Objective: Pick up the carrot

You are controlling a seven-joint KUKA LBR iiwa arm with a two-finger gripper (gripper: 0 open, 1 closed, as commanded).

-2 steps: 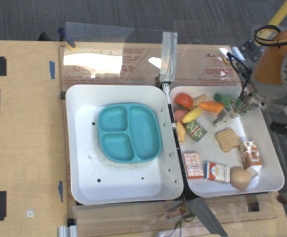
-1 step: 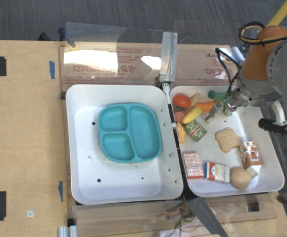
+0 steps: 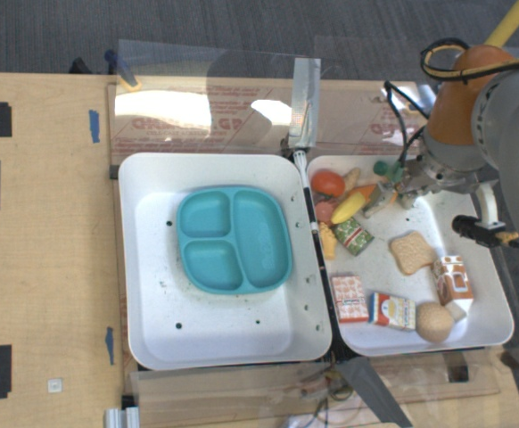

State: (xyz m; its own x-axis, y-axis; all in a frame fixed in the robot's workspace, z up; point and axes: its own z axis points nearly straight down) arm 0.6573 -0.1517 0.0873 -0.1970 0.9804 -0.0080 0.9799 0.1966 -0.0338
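The desk (image 3: 37,266) holds two white bins side by side. The left bin (image 3: 144,328) has a blue plate (image 3: 234,239) in it, with three parts.

The right bin (image 3: 491,324) is full of toy food. The carrot (image 3: 365,192) lies near the top of this bin, tilted, with a red tomato (image 3: 329,183) just beside it on the left and a yellow banana (image 3: 349,207) touching it below. A small green box (image 3: 352,236) sits under the banana. Lower down are a slice of bread (image 3: 410,251), a little milk carton (image 3: 453,282), two flat snack packs (image 3: 349,298) (image 3: 391,310) and a round tan bun (image 3: 434,322).

The grey arm (image 3: 500,123) (with its orange band) reaches in from the right. Its pincer (image 3: 400,188) is low over the top of the right bin, just beside the carrot's right end. I cannot tell if the pincer is wide or narrow, because it looks too small and dark.
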